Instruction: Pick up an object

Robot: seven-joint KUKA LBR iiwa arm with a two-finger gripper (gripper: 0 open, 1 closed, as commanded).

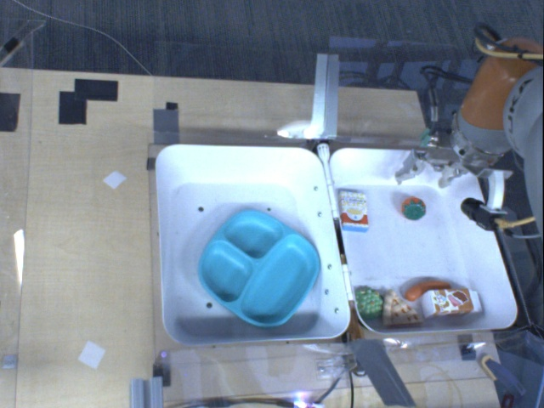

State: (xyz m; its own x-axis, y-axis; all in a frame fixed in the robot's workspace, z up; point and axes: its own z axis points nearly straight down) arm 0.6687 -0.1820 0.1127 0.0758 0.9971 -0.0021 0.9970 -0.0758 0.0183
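The grey arm [520, 117] came in from the right side of the camera view, its orange band [490, 92] sitting above the wrist near the upper right. Below the band, the wrist angled down and to the left, ending in the two-finger gripper [429, 172]. The metallic fingers [409, 168] were spread apart, pointing downward and outward, with nothing between them. Dark cables looped around the wrist, and a black fitting stuck out just beside the gripper's right side.
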